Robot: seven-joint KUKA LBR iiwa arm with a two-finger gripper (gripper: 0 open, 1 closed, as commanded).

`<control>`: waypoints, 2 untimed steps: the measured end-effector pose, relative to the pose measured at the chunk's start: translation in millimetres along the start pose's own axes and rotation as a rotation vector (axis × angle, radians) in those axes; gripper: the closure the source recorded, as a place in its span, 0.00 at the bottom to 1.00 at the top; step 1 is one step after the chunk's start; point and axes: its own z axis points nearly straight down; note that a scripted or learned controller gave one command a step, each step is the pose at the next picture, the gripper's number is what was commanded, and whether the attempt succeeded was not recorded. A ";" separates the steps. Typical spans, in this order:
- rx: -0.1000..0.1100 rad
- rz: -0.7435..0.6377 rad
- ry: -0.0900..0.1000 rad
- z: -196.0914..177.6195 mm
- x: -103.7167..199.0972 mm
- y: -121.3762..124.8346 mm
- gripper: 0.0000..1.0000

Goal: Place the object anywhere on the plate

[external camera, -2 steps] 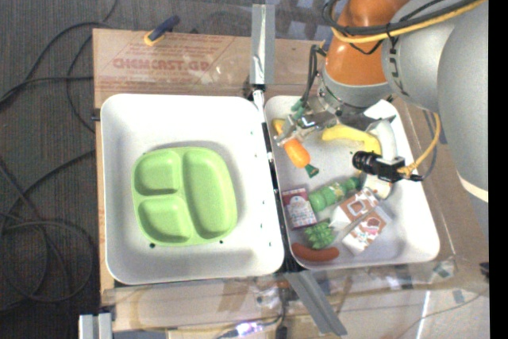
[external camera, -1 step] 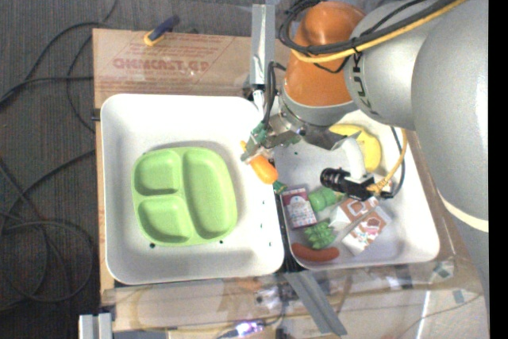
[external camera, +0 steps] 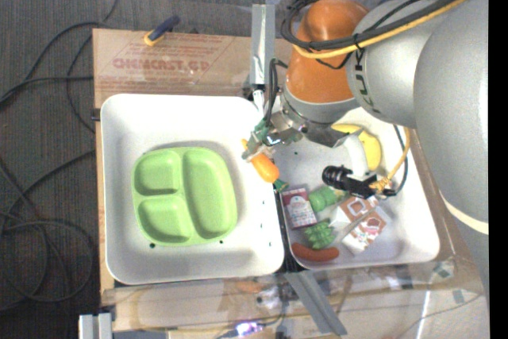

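Note:
A green three-compartment plate (external camera: 186, 193) lies in the left white bin (external camera: 119, 250). My gripper (external camera: 259, 147) hangs over the rim between the two bins, just right of the plate's upper right corner. It is shut on a small orange toy carrot (external camera: 265, 167), which pokes out below the fingertips with its green end pointing down-right. The carrot is above the left bin's right edge, a short way off the plate. The large grey arm with its orange band covers the top of the right bin.
The right bin (external camera: 417, 246) holds a yellow banana (external camera: 370, 148), a red packet (external camera: 298, 208), green toy vegetables (external camera: 319, 235), a red sausage (external camera: 316, 253) and small printed packets (external camera: 363, 223). A cardboard sheet (external camera: 167, 63) lies behind the left bin.

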 end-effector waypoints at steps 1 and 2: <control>0.000 0.000 0.000 0.0 -0.1 0.0 0.00; 0.001 0.000 0.002 -8.1 0.4 0.1 1.00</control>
